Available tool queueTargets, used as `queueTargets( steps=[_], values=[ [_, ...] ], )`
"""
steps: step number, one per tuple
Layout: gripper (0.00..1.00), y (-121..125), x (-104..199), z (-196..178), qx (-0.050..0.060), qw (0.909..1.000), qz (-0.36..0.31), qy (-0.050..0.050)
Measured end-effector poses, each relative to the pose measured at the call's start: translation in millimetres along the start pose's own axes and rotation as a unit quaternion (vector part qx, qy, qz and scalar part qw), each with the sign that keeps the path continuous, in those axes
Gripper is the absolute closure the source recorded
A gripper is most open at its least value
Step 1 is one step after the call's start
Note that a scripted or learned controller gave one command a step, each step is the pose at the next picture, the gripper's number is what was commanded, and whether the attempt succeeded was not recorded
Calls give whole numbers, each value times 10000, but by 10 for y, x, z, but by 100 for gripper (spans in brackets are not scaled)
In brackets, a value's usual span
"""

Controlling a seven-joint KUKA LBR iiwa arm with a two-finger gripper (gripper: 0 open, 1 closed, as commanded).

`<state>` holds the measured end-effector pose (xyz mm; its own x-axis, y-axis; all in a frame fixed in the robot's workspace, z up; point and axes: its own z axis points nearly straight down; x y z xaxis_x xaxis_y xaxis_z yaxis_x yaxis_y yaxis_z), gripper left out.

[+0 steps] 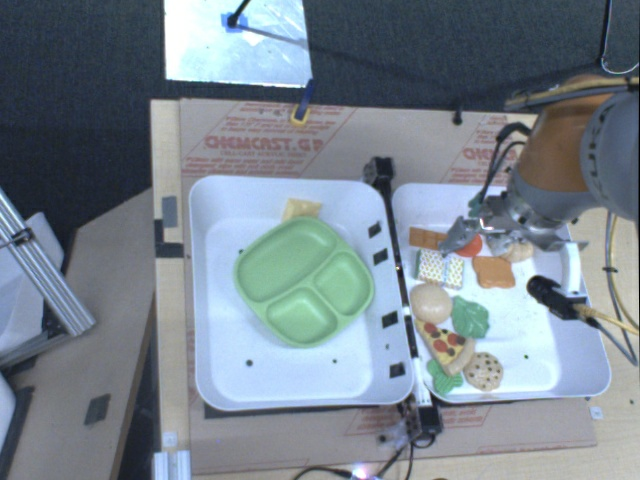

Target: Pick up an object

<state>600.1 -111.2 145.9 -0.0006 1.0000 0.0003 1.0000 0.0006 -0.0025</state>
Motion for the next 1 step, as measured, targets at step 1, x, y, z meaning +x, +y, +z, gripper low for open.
queueTargets(
  steps=[1],
  values=[
    [0,3,-18,416,-7,10000,-3,-1]
  ],
)
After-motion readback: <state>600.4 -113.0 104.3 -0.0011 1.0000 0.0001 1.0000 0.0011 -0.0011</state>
